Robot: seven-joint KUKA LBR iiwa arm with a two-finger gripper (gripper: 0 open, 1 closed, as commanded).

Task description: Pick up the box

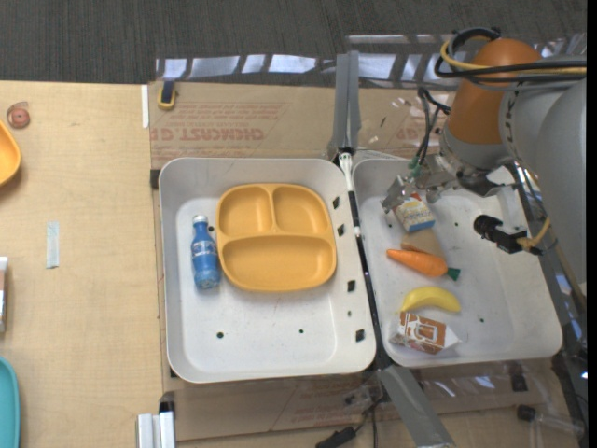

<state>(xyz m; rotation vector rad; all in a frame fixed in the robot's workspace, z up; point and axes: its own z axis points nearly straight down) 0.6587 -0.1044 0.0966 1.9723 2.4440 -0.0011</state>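
Observation:
A small white box (416, 216) with blue and yellow print lies at the back of the right bin (522, 343). My gripper (413, 194) hangs right over the box's far end, reaching in from the upper right under the orange band. Its fingers stand open, one finger (395, 197) to the box's left and the other at its right. The box rests on the bin floor, just in front of the fingertips, and I cannot tell whether they touch it.
In the right bin, a carrot (422, 261), a banana (431, 299) and an orange-and-white packet (425, 332) lie in front of the box. The left bin (270, 343) holds a yellow divided plate (276, 236) and a blue bottle (204, 253).

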